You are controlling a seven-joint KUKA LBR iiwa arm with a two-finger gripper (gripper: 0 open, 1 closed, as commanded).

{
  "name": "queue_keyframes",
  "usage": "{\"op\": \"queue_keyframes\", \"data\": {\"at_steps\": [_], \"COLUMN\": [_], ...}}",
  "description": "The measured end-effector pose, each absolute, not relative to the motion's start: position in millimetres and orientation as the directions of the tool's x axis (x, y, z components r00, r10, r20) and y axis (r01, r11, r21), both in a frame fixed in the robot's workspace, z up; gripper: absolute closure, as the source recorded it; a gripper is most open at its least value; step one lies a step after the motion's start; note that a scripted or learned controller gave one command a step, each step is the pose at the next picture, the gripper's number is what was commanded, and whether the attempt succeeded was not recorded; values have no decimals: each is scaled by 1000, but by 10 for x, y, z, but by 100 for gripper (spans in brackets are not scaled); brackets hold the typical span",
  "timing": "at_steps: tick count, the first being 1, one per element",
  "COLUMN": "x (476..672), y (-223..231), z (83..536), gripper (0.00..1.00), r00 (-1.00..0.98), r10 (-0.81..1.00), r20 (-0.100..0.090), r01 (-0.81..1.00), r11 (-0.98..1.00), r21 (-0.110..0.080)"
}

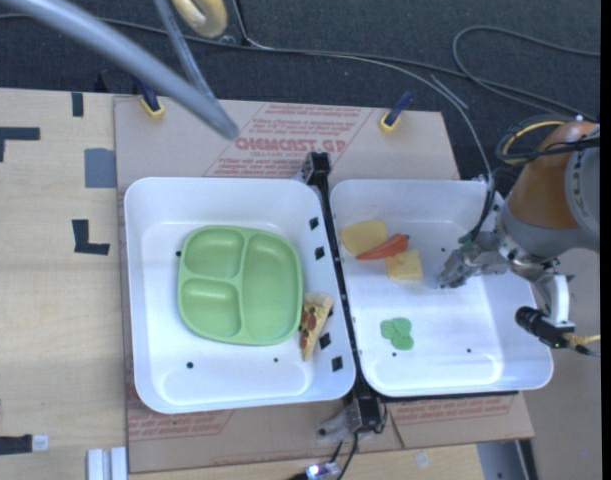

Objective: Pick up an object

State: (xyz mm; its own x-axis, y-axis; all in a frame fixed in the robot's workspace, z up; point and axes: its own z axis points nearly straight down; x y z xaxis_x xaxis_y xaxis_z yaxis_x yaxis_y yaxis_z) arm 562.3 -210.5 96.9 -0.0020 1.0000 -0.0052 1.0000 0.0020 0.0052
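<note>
Tool (pixel 455 274): low in right bin (pixel 515 373), jaw state not discernible, nothing seen held.
Targets: cheese (pixel 406 265), carrot (pixel 382 247), green piece (pixel 396 333) left of it.
Approach: centre over one piece, descend straight.

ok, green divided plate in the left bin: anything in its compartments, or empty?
Empty. All three compartments of the green plate show bare green; the pizza slice toy lies beside its right edge.

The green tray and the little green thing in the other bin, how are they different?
The green tray is big and has compartments; the little green piece is small and lumpy. The tray is pale green and lies in the left bin; the piece is darker and lies in the right bin. Both are green.
</note>
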Motion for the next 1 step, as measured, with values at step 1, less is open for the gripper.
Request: {"op": "queue_keyframes", "data": {"at_steps": [1], "x": [5634], "y": [-2151], "z": [1595], "gripper": [100], "r00": [-1], "r10": [1000], "r20": [-2], "r01": [1000], "r11": [1], "r21": [4]}}
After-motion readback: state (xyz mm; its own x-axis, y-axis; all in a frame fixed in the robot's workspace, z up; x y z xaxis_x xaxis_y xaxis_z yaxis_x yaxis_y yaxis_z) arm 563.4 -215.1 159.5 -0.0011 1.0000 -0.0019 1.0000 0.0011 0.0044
